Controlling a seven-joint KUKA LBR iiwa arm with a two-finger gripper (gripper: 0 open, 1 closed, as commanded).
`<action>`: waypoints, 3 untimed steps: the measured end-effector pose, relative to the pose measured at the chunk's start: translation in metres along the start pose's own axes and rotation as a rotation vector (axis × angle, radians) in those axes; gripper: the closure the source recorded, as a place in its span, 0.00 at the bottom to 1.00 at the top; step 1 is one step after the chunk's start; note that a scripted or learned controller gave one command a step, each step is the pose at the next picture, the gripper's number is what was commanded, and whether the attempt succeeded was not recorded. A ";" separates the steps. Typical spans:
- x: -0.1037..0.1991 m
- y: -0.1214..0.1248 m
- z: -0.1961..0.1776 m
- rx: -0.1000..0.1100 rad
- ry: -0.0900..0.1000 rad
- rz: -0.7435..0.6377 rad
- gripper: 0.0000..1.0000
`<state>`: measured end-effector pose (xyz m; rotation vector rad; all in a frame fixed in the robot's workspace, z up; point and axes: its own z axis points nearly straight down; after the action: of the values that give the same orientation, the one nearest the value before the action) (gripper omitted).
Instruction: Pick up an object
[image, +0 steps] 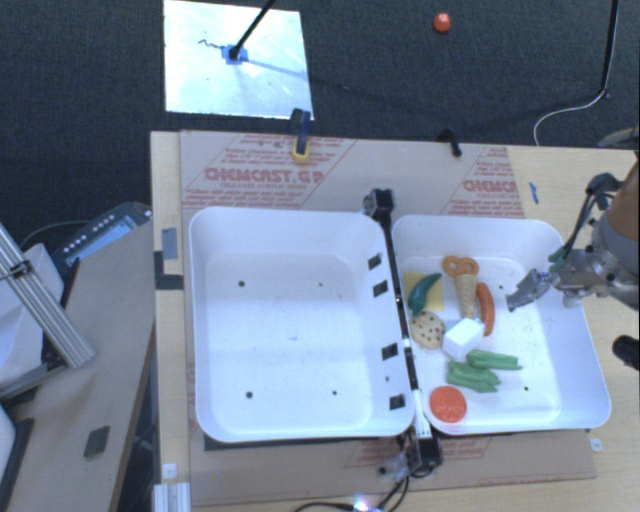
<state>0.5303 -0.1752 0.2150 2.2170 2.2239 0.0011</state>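
On the bench (330, 160), two shallow white bins side by side: left bin (290, 330), right bin (560, 400) crowded with toy food. Reaching in from the right, the grey arm (625, 250), wrist low over the right bin's far-right part. At its tip, the end effector (522, 292) — too small and blurred to tell how far open, and nothing seen between its tips, so no grip to report.

Largest to smallest among the toys: a cream cone-like piece (468, 297), long axis running near-to-far in the bin, wide end nearer the white block; green bean pods (482, 368), lying roughly left-to-right; a white block (462, 339), touching the cone's near end; a round red slice (448, 404) near the front wall; a green-and-yellow piece (424, 291) beside the divider, tilted; a speckled cookie (428, 329); an orange sausage (486, 307), slim, long axis near-to-far, just beside the cone and nearest the end effector; a small pretzel (460, 266) at the far end of the cluster.

Step in hand, as a guess: approach, no pick yet made. Likeliest target — the orange sausage. Next move calls for a shift left over it, closing direction set across its long axis, then a descent clear of the cone alongside.
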 end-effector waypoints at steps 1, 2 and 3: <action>0.016 0.039 0.138 0.005 0.003 -0.003 0.00; 0.014 0.041 0.120 -0.003 -0.001 -0.001 1.00; 0.100 0.078 0.024 -0.011 0.002 -0.011 1.00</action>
<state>0.6077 -0.0754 0.1908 2.2008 2.2311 0.0153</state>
